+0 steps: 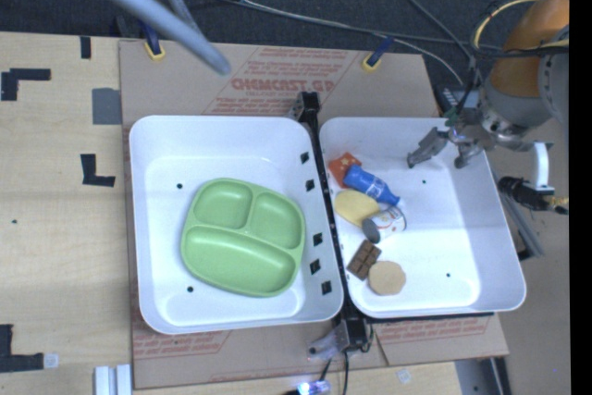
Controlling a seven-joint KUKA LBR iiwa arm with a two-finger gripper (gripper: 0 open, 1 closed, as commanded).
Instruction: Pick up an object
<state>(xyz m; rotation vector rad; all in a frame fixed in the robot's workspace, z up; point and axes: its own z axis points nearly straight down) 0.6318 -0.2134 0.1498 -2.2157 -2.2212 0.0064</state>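
**Gripper poised with fingers spread over the right bin**

Gripper, seen from the fixed camera above the bench, hangs over the upper right part of the right bin with its two fingers apart and nothing between them. It stands well apart from the small objects, which crowd the bin's left side by the divider.

Likely targets lie there in a loose cluster. A blue bottle lies on its side, its long axis running from upper left to lower right, touching an orange-red packet at its upper end. Just below sit a yellow lump, a brown block and a tan round disc.

The left bin holds a green divided plate, lying flat, its long axis slanting down to the right.

Judging by this spread, the grasp has not begun; the open jaws suit an approach from above.
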